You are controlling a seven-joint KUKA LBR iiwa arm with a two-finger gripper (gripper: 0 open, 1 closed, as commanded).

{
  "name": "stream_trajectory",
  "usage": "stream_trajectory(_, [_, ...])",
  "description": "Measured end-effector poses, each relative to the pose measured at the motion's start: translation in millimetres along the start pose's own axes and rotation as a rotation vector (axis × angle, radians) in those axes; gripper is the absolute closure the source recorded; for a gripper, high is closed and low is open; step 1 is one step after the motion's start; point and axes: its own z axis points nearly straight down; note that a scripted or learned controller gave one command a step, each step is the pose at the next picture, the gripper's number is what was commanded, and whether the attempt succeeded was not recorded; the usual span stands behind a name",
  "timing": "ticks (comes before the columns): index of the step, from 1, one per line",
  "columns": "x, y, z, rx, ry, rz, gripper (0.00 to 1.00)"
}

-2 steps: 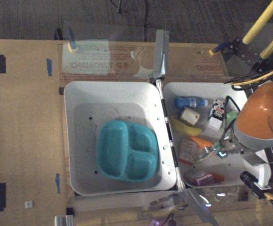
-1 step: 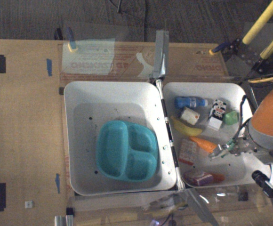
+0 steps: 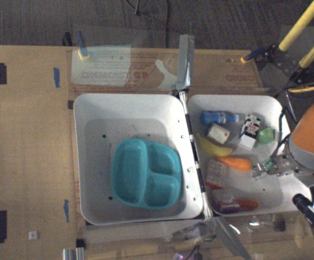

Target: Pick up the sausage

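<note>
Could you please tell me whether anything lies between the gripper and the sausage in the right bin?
Nothing visible does. The gripper hovers in the right bin beside the carrot; the sausage lies below it toward the near wall, with bare bin floor between them.

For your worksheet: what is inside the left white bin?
Inside the left bin sits one teal divided tray, showing three compartments with nothing visible in them. The tray covers the bin floor beneath it, so nothing there can be checked.
</note>
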Motion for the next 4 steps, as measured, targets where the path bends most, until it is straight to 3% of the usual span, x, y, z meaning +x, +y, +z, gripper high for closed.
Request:
stream_trajectory(1, [-1,1,-10,-0.003,-0.002,0.002,1.0])
stream_trajectory(2, [82,10,9,0.004,0.005,-0.21,1.0])
stream_trajectory(3, [69,11,5,-0.008,-0.019,-0.195,0.0])
stream_trajectory(4, [53,3,-17,0.016,0.007,0.267,0.0])
